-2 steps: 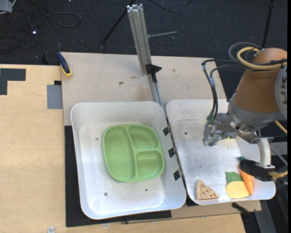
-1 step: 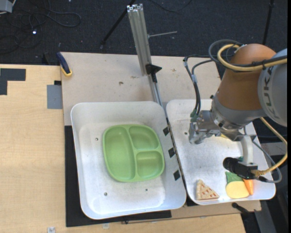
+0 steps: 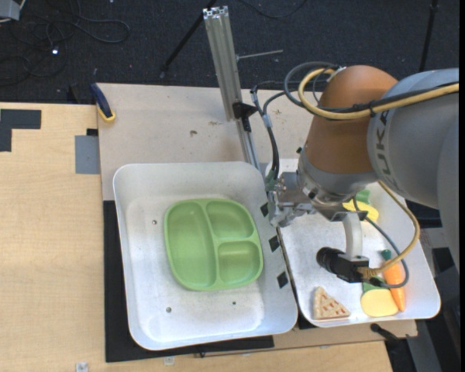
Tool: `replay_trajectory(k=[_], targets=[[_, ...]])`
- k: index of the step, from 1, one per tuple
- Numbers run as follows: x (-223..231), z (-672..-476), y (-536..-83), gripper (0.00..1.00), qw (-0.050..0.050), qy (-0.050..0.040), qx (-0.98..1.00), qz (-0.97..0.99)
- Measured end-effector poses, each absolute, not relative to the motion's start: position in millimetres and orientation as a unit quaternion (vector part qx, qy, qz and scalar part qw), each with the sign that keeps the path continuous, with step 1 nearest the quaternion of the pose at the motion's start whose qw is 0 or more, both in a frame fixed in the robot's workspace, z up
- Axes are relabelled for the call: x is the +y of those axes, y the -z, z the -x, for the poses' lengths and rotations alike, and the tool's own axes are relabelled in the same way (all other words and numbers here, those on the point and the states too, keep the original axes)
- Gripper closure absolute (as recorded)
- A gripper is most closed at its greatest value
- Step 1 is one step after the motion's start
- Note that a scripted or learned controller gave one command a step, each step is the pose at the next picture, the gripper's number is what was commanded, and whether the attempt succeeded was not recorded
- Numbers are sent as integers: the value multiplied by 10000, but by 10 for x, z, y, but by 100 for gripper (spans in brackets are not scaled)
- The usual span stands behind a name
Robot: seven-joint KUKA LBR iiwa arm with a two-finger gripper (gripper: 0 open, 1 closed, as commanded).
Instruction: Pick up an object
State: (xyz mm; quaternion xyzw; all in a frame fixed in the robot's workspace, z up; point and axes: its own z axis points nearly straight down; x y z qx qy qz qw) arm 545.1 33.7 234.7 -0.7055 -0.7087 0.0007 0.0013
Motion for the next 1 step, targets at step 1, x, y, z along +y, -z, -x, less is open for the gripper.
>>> replay_trajectory(k=[1], targets=[[944, -5433, -2265, 100, 19, -12, -7089, 7053]])
